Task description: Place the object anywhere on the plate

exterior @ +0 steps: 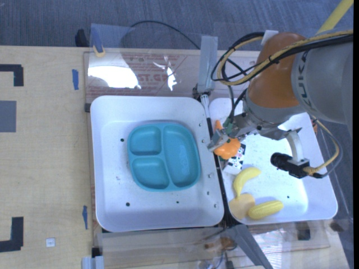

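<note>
My pincer (pixel 224 138) hangs over the orange toy (pixel 228 148); I cannot tell my grip. It may slip before reaching the blue plate (pixel 164 156).

Glossy blue plastic plate (pixel 164 156), matt pale wooden bench (pixel 42 167)

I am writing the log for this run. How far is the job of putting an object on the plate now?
Done: nothing yet; the blue plate in the left bin carries no object. In hand: the gripper is low in the right bin, at the orange object; a grasp is unclear. Left: lift one object, and carry it onto the plate.
</note>
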Robot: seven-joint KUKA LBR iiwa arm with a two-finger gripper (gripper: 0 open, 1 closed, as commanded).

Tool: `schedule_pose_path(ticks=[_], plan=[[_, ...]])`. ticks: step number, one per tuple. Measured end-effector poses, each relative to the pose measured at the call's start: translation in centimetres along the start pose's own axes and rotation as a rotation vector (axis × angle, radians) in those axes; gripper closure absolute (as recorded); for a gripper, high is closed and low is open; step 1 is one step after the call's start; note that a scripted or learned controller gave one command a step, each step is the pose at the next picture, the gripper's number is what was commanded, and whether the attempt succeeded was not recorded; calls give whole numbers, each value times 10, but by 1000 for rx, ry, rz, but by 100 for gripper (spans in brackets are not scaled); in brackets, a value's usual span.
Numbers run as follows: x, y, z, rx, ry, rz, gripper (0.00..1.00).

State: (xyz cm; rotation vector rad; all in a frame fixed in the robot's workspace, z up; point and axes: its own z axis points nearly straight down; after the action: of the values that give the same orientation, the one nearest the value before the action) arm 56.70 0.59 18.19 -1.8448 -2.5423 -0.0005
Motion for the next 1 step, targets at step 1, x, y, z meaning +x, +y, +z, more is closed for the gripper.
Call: schedule_pose_path(ticks=[1], plan=[[37, 3, 13, -17, -38, -140, 100]])
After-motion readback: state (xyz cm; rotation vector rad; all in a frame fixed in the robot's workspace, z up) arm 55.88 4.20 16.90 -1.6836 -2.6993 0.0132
